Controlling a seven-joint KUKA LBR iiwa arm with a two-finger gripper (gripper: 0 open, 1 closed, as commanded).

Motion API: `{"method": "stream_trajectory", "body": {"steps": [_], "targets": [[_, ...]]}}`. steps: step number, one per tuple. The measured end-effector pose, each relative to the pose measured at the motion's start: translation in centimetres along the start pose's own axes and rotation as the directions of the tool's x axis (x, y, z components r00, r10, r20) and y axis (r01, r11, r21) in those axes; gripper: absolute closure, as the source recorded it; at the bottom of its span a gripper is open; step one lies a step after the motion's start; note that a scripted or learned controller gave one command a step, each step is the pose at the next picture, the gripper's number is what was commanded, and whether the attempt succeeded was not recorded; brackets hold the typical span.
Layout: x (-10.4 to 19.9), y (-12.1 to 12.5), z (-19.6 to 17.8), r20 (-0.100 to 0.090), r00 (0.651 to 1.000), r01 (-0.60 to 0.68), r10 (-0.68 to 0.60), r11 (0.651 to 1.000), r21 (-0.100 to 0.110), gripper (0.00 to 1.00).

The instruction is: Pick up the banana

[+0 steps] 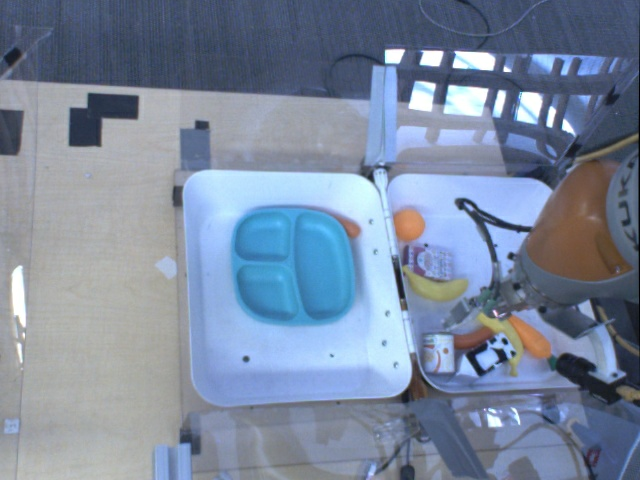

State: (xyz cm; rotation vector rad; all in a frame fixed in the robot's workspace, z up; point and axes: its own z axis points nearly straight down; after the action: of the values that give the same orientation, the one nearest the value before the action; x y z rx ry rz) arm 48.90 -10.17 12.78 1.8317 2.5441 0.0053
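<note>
Plainly, the banana (437,287) lies on the floor of the right bin (500,190), close to that bin's left wall and about midway between its far and near edges, curved with its ends turned up toward the far side. A small pink-and-white packet (432,261) sits just beyond it, touching or nearly so, and an orange (408,224) rests farther still. Being at the edge of the clutter, the banana looks reachable from above, though the bin wall beside it leaves little room on its left.

The arm (580,238) comes in from the right, its orange band bulking over the right half of the bin, with the wrist bent down toward the near-right cluster. The gripper (490,303) hangs to the right of the banana, apart from it, above a second yellow piece (497,325), a carrot-like orange piece (530,337), a black-and-white toy (491,355) and a small can (437,353). Whether the jaws are spread or pressed together cannot be told from this angle; nothing is seen pinched between them.

The left bin (210,298) carries a blue divided plate (295,265), with an orange thing (349,227) peeping from behind its far right corner. Both bins rest on the tabletop (90,288).
</note>
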Motion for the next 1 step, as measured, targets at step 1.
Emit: {"method": "stream_trajectory", "body": {"steps": [1], "targets": [[-0.74,3.55,3.91,0.001,0.998,0.063,-0.063,0.998,-0.002,0.0]]}}
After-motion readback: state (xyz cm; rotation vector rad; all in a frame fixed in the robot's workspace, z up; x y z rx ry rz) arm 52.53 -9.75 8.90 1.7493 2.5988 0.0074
